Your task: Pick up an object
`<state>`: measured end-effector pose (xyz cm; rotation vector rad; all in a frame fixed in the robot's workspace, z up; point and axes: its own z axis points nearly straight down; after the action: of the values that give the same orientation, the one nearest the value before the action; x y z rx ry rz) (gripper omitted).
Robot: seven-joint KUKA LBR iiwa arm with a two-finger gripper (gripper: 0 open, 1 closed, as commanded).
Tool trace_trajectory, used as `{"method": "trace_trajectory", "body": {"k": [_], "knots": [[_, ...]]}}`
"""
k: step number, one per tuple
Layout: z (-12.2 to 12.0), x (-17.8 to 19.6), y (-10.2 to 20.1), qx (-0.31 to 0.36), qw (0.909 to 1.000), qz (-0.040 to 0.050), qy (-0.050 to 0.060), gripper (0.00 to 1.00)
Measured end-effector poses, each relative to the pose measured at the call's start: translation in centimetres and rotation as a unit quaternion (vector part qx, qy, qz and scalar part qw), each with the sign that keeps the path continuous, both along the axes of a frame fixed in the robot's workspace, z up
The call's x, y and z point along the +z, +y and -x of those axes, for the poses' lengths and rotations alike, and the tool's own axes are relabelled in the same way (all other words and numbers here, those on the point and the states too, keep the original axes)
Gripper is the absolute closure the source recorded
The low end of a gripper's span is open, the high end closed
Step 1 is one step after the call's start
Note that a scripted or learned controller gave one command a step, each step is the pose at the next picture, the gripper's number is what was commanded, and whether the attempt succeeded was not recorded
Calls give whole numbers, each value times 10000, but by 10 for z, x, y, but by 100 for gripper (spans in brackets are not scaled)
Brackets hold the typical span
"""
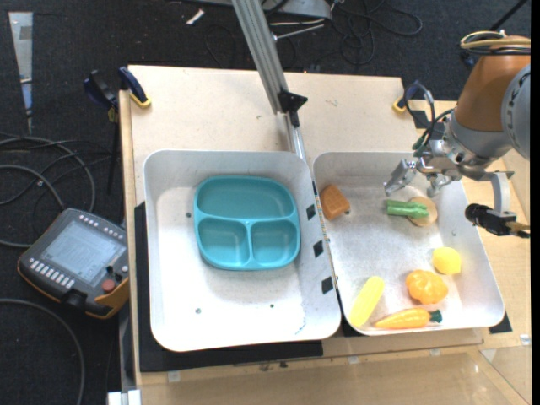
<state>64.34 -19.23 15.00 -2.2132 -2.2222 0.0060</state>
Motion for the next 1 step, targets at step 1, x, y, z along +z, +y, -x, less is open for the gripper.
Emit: {"method": "trace_trajectory", "body": {"k": [1], "knots": [[-1, -51, 1, 3, 10000, 15, -40, 0]]}}
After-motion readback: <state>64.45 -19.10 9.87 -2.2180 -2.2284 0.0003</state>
